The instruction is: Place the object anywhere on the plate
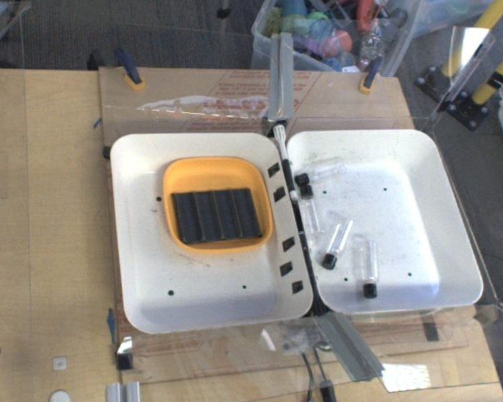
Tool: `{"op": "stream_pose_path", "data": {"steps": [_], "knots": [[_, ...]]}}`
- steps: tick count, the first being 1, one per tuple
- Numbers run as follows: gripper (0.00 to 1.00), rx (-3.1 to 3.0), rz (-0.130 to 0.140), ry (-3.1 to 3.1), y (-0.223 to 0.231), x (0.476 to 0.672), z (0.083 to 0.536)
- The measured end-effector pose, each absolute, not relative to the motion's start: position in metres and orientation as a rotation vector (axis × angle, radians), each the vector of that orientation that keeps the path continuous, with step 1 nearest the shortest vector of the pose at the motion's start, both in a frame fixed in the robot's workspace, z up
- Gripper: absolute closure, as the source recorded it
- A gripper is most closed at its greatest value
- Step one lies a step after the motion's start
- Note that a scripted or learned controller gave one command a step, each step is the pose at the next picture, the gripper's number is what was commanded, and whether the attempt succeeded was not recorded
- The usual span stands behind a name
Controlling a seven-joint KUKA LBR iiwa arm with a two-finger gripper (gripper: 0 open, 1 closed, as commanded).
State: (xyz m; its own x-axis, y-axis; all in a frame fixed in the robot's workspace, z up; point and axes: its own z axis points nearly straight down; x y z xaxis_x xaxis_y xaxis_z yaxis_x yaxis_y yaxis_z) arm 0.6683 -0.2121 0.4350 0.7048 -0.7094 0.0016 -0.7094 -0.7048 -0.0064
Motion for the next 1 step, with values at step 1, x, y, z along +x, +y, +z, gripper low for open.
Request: {"op": "stream_pose_path", "data": {"steps": [1], "knots": [[1.0,-3.032,-0.005,0.801,-0.2085,0.6682,0.4332]]}}
